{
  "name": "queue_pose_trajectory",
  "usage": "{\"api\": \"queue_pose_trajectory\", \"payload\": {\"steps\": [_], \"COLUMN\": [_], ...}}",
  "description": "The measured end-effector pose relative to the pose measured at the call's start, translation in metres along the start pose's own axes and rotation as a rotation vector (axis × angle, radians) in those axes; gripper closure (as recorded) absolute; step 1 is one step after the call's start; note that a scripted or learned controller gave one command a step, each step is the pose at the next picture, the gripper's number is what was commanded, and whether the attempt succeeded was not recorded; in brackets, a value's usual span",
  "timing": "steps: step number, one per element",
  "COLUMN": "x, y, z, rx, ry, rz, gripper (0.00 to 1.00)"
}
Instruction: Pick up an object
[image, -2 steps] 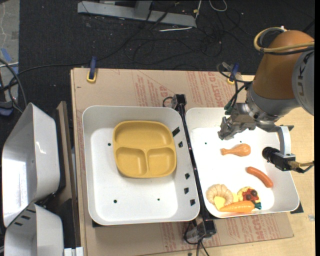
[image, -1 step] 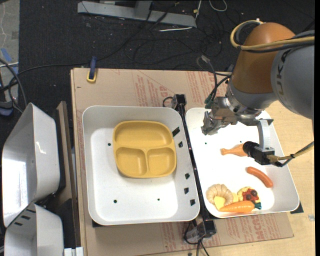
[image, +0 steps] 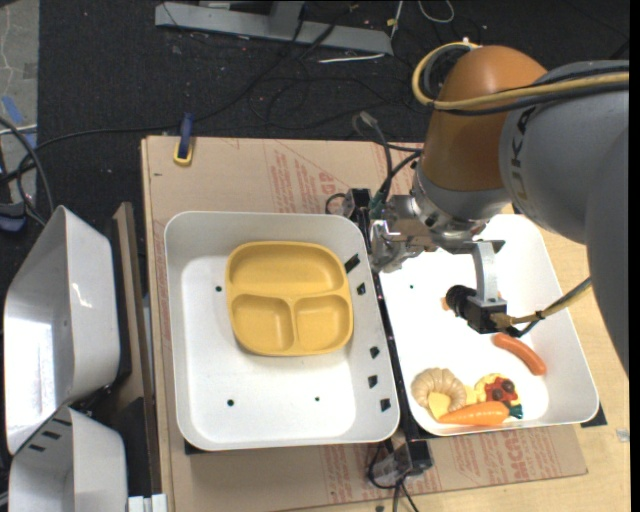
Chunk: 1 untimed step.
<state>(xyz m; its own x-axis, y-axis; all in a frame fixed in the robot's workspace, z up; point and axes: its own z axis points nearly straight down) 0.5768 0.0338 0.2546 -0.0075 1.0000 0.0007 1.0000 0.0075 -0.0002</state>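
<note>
Since the toy sausage (image: 520, 353) lies alone, lower right of frame in the right bin (image: 560, 290), I'd choose it. Likely light, stiff, slick plastic, so pinch across its middle. My gripper (image: 392, 243) hangs above centre frame; spread or closed, cannot tell.

Yellow divided plate (image: 290, 298) in left bin (image: 200, 345), sausage (image: 520, 353), carrot (image: 476, 413), croissant (image: 438, 386) in right bin (image: 420, 322), arm (image: 480, 110) above it
</note>
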Motion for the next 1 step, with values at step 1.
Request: {"api": "queue_pose_trajectory", "payload": {"steps": [1], "x": [0.0552], "y": [0.0135], "z": [-0.0017], "rx": [-0.002], "ry": [0.001], "rz": [-0.001], "gripper": [1.0]}}
